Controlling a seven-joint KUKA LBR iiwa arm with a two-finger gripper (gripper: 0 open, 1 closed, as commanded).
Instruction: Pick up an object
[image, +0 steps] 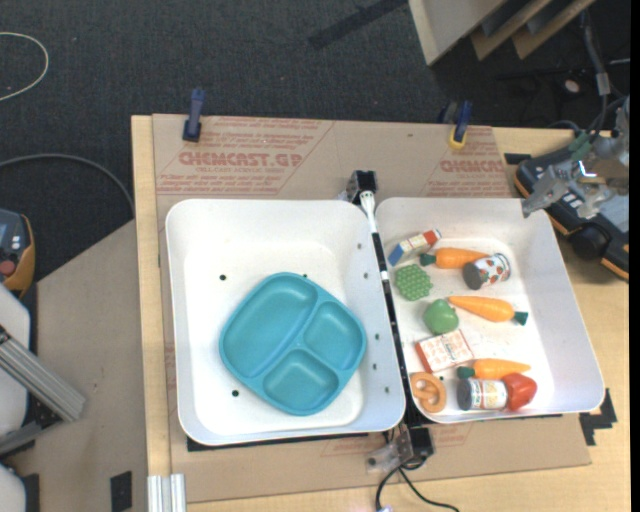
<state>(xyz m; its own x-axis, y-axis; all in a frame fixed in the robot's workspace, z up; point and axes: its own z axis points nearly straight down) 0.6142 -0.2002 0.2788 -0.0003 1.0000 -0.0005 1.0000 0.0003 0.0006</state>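
hovering off the far right corner of the right bin (575, 330), my gripper (560, 180) sits above the bench's edge, outside the bin's wall, and nothing is between it and any object. it is blurred and partly cut by the frame, so i cannot tell how it stands.

all the small things lie in the right bin. nearest my gripper, along the far side, a small red-and-white tube (415, 243) lies tilted, then a carrot (458, 257) with its tip touching a little can (488, 268). below the tube is a green bumpy piece (411, 282), and nearer the middle a round green fruit (440, 316). a second carrot (485, 308) lies just beside that fruit, pointing right. toward the near side a red-and-white box (444, 351) lies flat, with a third carrot (497, 368) just right of it. at the near wall a pretzel (427, 391) lies beside a jar on its side (481, 392), and a red pepper (518, 389) touches the jar's right end.

the left bin (190, 300) bears a teal divided plate (292, 343), with three compartments, lying flat toward the near middle. both bins rest on a cardboard sheet (250, 155), held at the far edge by a blue clamp (193, 113) and a yellow-and-blue clamp (460, 125).
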